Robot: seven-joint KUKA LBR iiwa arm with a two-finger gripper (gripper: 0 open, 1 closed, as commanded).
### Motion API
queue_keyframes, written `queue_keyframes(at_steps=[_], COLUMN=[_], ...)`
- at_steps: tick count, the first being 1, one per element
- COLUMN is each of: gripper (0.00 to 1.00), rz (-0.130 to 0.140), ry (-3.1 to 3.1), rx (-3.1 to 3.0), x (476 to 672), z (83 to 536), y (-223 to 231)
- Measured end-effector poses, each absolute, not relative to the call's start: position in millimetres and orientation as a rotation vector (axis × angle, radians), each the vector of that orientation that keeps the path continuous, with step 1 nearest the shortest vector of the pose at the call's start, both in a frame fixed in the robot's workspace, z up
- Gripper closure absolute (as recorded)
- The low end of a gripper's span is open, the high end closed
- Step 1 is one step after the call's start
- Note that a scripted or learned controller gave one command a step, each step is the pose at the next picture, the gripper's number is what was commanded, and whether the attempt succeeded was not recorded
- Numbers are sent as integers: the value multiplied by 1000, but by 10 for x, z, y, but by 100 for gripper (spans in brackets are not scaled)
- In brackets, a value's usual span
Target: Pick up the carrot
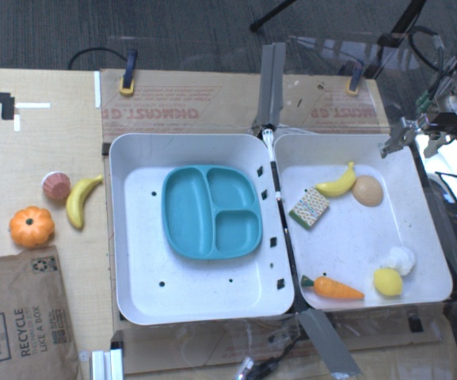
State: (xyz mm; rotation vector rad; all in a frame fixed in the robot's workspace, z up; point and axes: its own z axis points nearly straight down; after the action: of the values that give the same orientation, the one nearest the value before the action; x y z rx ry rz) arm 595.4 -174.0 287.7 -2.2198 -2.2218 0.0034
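The carrot (335, 288) lies left-right, tip rightward (green end left), near the lemon (388, 282); claw state: cannot tell.

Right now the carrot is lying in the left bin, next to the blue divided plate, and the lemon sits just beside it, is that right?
Not quite. The camera view shows the carrot in the right bin, along its near edge, not the left one. The blue divided plate sits alone in the left bin. The lemon does sit just beside the carrot.
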Motion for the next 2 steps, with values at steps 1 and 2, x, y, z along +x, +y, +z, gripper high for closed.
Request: queue_keyframes(at_steps=[1,2], gripper=[0,0], rz=[3,4], ry=[-2345,-2435], rx=[-2086,-1978], x=[5044,4760], z=[2142,1223], y=[-1586,-977])
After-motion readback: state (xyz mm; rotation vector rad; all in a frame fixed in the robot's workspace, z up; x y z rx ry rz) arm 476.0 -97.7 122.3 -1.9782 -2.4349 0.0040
